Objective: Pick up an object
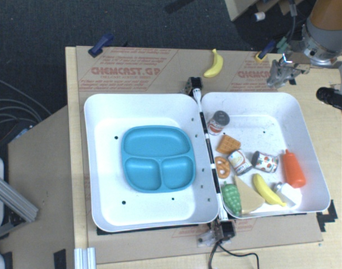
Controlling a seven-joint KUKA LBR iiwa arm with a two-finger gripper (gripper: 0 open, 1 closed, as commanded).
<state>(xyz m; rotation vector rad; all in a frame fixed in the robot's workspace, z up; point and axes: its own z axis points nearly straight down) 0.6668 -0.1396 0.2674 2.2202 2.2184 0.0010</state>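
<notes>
Objects: nothing is picked out yet; the candidates lie in the right bin (305,122), crowded toward its near and left sides.
Contents: can (218,122) by the left wall, cracker (229,144), pretzel (222,165), two small cans (239,161) (264,162), orange bottle (294,168) at the right side, banana (266,189), green piece (231,198) at the near-left corner.
Gripper: the gripper (280,72) hangs beyond the right bin's far rim, over the surface.
Fingers: too small and blurred, cannot tell.
Key relation: every candidate lies nearer the camera than the gripper; the bottle's long axis runs far-to-near.
Left bin: the left bin (98,150) holds a blue tray (157,158).
Surface: a second banana (214,65) lies on the cardboard-covered surface (137,72), behind the bins.
Room: dark floor, cables at left.
</notes>
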